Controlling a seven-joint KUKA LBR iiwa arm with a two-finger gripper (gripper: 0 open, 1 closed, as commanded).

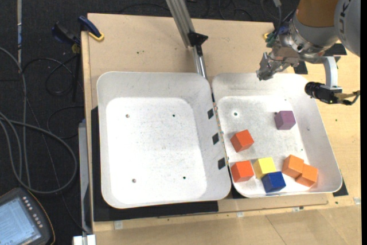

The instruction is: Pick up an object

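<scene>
We see a wooden bench (149,43) carrying two white bins: the left bin (152,137) and the right bin (309,117). The grey arm (330,3) reaches in over the right bin's far edge, its gripper (267,70) hanging above that edge; we cannot tell how its jaws stand. In the right bin, a purple block (284,119) sits near the far right side and an orange block (242,140) near the left edge. Along the near edge lie another orange block (242,170), a yellow block (265,166), a blue block (273,181) and two orange blocks (300,170) touching each other.
</scene>
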